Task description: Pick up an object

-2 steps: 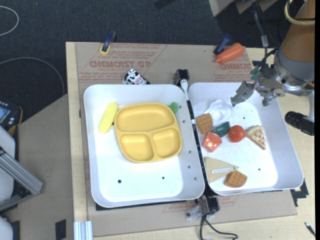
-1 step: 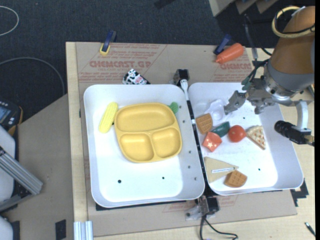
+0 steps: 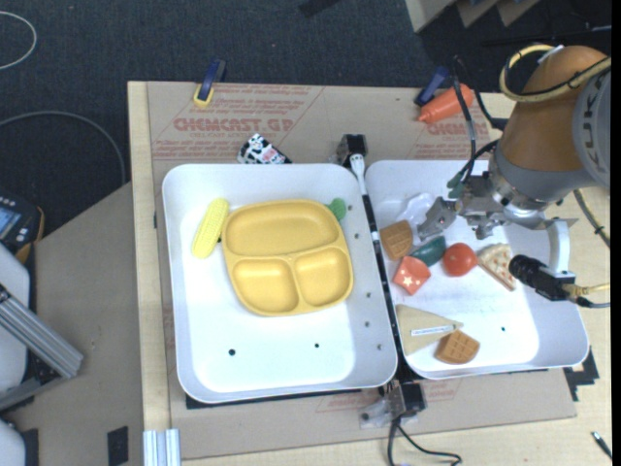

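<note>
A small brown waffle-like piece (image 3: pixel 456 347) lay nearest the camera, at the front of the right bin (image 3: pixel 543 343), touching the tip of a pale wedge with a label (image 3: pixel 424 324). Farther back in that bin sat a red cube-like toy (image 3: pixel 410 275), a red tomato-like ball (image 3: pixel 460 258), a green piece (image 3: pixel 430 252), a tan block (image 3: pixel 396 238) by the left wall, and a slice-shaped toy (image 3: pixel 497 264) to the right of the red ball. The hand (image 3: pixel 435 219) hung low over the back of this bin, near a crumpled pale item (image 3: pixel 415 207) and just above the green piece; how far it stood open could not be told, and nothing was seen held in it. The left bin (image 3: pixel 199 348) carried a yellow divided tray (image 3: pixel 286 255) with a yellow corn cob (image 3: pixel 209 227) beside its left edge. Both bins rested on the table (image 3: pixel 160 260).
</note>
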You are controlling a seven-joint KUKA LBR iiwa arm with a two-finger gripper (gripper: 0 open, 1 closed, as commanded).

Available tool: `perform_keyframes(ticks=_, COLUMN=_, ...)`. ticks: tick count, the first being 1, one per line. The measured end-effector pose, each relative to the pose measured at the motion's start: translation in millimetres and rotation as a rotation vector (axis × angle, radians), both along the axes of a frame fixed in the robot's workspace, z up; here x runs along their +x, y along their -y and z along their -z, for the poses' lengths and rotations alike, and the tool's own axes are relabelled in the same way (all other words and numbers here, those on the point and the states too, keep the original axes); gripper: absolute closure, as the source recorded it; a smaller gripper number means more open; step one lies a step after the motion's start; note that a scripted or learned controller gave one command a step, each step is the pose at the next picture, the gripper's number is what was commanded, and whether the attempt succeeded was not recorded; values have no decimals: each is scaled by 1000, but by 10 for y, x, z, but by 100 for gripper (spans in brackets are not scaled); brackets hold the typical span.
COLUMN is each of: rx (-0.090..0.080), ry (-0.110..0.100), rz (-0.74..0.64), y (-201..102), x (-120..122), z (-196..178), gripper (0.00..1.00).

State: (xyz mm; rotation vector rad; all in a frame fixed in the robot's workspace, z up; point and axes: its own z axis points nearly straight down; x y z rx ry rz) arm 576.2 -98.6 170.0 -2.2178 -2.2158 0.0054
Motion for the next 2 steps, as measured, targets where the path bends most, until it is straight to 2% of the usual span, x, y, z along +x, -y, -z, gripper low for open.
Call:
perform_keyframes(ticks=1, rx=0, ry=-1, rz=-1, y=-63, x=-50, z=616, gripper=0)
perform_keyframes(ticks=2, rx=-1, ry=2, rz=0, y=-69, x=-54, z=866, gripper=0)
